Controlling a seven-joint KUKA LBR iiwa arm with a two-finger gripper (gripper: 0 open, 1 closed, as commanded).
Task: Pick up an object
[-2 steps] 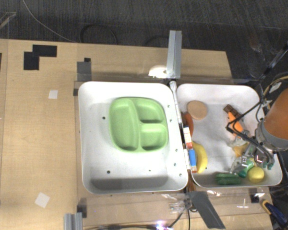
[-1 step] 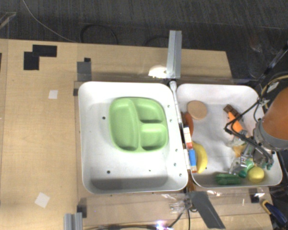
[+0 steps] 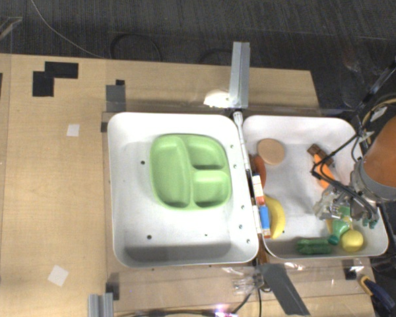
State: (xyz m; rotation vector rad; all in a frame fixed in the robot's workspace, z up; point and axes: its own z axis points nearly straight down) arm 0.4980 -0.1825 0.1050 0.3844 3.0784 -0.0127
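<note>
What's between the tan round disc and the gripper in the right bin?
In the camera view, an orange tool with black cables lies between the tan disc and the gripper; elsewhere, bare white floor.

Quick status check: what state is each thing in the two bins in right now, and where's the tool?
Green tray: lying flat in the left bin.
Round tan disc: lying flat, right bin.
Banana: lying by the divider.
Dark green piece: on its side.
Yellow ball: resting in the corner.
Tool: low over the right bin.
</note>
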